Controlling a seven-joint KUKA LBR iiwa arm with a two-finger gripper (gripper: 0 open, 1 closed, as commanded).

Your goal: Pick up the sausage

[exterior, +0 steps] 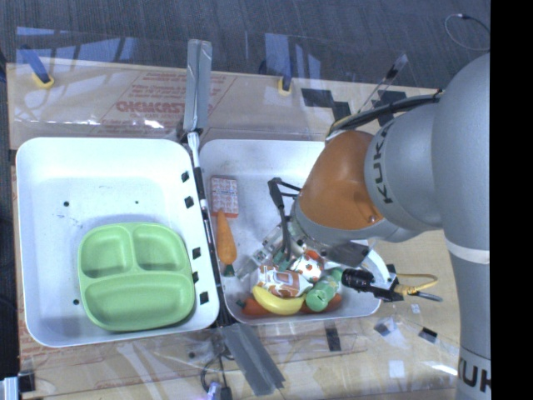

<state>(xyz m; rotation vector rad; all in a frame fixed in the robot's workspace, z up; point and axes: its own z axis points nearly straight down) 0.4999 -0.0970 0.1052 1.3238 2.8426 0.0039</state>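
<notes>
The sausage is a reddish-brown piece lying along the front wall of the right bin, mostly hidden under a yellow banana. My gripper is down in the right bin, just above and behind the pile of toy food, with the grey arm and its orange band covering the bin's right half. Nothing can be seen held in the gripper.
An orange carrot and a small red-and-white packet lie along the right bin's left side. A green round item and a white-and-red patterned item sit by the banana. The left bin holds a green divided plate.
</notes>
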